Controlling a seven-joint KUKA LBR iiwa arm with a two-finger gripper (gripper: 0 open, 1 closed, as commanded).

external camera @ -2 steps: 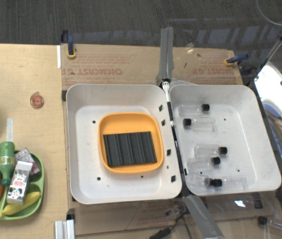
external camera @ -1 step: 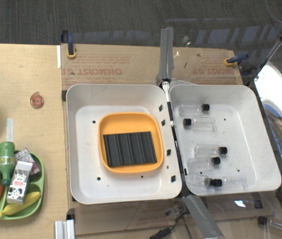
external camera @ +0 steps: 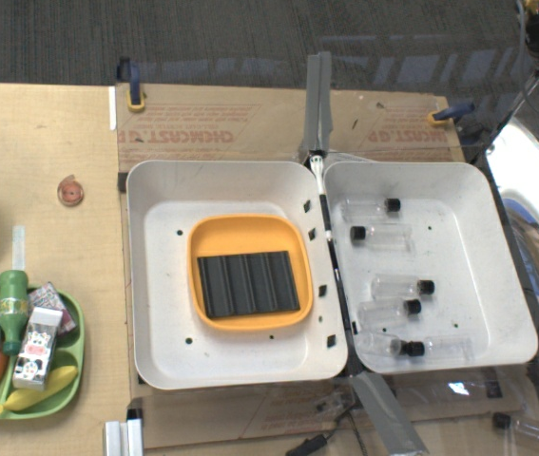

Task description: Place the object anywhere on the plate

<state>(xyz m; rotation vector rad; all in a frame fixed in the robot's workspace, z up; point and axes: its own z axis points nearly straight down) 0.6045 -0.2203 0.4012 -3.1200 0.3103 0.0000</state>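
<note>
The orange, rounded-square plastic plate (external camera: pixel 250 228), with a dark grey ribbed panel (external camera: pixel 250 284) lying in its well, sits near the middle of the left shallow white bin (external camera: pixel 153 255). What is to be moved lies to the right of the plate, across the raised seam where the two bins meet. There, five small clear plastic vials with black caps are scattered on the floor of the right shallow white bin (external camera: pixel 497 255). The nearest vial (external camera: pixel 383 239) lies just past the seam at about the height of the plate's upper edge, its cap towards the plate. Another vial (external camera: pixel 374 207) lies a little further up and away. A pair of vials (external camera: pixel 394 297) lies level with the plate's lower half, and the last vial (external camera: pixel 435 350) lies below and furthest right of the plate. All five rest on their sides, well apart from the plate, with their long axes running roughly left to right, so each points more or less at the plate. A grasp would probably need to close across that axis, from the near and far sides. Since the arm enters from the right, I judge it would meet the vials first and then carry one leftward over the seam. I cannot tell the gripper's opening or the arm's pose from this view, and no vial is on the plate yet.
</note>
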